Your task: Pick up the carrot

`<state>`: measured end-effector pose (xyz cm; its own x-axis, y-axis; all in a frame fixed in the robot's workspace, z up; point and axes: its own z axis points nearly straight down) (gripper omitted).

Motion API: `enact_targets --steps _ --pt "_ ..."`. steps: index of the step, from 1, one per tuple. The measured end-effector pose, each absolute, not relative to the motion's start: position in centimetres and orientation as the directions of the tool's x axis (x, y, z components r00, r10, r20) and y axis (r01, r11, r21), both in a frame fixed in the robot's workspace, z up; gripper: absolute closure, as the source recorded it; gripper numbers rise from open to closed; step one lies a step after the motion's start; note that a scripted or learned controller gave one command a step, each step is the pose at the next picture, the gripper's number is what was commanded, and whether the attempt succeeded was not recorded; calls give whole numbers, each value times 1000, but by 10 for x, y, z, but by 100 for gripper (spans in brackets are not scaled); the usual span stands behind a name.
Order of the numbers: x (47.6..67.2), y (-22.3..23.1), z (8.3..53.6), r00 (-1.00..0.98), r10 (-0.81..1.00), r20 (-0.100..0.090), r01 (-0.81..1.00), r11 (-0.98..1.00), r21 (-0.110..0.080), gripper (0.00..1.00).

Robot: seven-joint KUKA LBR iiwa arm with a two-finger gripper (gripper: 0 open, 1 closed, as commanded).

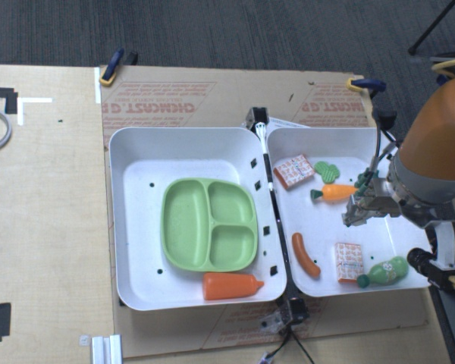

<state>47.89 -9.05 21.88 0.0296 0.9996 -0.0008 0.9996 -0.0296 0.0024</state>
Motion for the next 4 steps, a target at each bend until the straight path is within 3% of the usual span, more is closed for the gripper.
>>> enact_targets --steps 1,2,3,4 --pt "479 -90 219 29 1000 -1 1000 -29 2 0" --pt "548 -127 246 137 991 -1 991 -137 0 0" --pt "580 -95 137 152 988 -1 988 -152 -2 0" --pt "589 -132 92 73 997 -1 997 -73 -2 0"
